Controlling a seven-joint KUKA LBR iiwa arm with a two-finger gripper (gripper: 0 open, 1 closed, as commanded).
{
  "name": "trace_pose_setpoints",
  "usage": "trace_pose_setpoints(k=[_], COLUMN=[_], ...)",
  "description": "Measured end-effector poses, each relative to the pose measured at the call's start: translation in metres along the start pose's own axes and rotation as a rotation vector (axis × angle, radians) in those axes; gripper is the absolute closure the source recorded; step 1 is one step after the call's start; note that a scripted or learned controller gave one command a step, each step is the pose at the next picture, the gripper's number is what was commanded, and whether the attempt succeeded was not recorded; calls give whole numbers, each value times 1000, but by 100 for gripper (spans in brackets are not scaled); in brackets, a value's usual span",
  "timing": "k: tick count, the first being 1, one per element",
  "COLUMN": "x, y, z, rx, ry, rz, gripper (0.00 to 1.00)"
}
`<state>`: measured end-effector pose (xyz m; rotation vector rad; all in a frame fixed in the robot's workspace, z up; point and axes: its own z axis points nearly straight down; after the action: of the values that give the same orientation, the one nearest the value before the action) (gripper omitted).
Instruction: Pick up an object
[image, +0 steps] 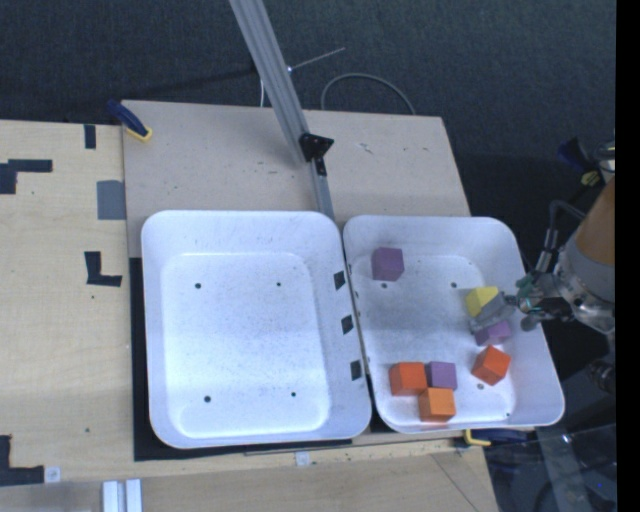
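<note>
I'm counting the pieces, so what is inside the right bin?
The right bin holds a purple cube, a yellow block, three orange blocks and another purple cube. The gripper covers part of a grey-purple piece.
</note>
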<state>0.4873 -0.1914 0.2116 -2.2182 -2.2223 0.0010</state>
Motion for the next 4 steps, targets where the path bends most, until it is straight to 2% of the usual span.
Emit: trace_pose_setpoints(k=[1, 2, 3, 4], x=[0, 1, 1, 2], y=[0, 4, 4, 4], z=[0, 63, 116, 104], rx=[0, 6, -3, -1], ry=[0, 1, -3, -1], rz=[0, 1, 0, -1], gripper=[0, 0, 0, 100])
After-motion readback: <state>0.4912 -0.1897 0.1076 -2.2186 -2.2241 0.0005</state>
